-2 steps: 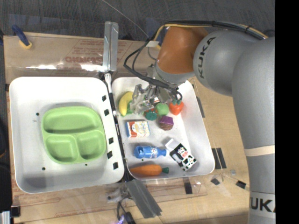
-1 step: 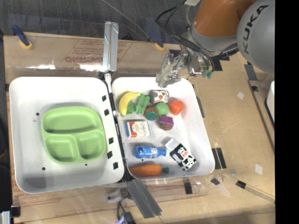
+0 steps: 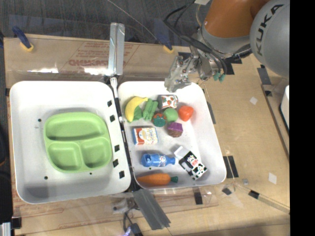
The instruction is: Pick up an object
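Gripper hangs over the far rim of the right bin, metal fingers pointing down-left; nothing sits between them. Cannot tell whether they are parted or closed.

Right bin: shallow white plastic, rounded corners, holding small glossy toy foods. Far cluster: curved yellow banana, green ridged vegetable touching it, small printed can, green round piece, orange-red piece, dark purple round piece. Mid: flat white carton with orange print. Near: blue bottle lying on its side, black-and-white cow-pattern carton, orange carrot along the near wall.

Left bin: a matte light-green divided tray, three compartments.

Open floor in the right bin lies along its right wall, beside the purple piece. The far cluster is packed, pieces touching.
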### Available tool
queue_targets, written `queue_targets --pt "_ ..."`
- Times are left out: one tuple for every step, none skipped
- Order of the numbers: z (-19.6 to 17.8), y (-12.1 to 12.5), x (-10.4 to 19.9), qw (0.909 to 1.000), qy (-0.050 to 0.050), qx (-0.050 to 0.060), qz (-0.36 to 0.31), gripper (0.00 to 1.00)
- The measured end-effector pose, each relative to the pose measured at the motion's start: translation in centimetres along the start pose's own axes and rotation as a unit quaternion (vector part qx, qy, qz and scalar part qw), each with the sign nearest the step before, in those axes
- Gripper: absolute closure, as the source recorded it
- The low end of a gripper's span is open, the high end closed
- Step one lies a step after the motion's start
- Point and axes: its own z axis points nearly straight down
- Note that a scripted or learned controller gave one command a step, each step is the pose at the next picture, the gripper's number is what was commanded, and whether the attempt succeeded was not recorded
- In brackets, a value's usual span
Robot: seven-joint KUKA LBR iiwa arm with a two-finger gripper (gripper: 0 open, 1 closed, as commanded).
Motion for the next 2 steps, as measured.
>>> queue_targets --pt "-1.7 0.7 -1.0 0.9994 0.0 -0.001 0.035 1.0" --pt "-3.5 1.6 0.7 0.9986 0.001 -0.001 0.053 1.0"
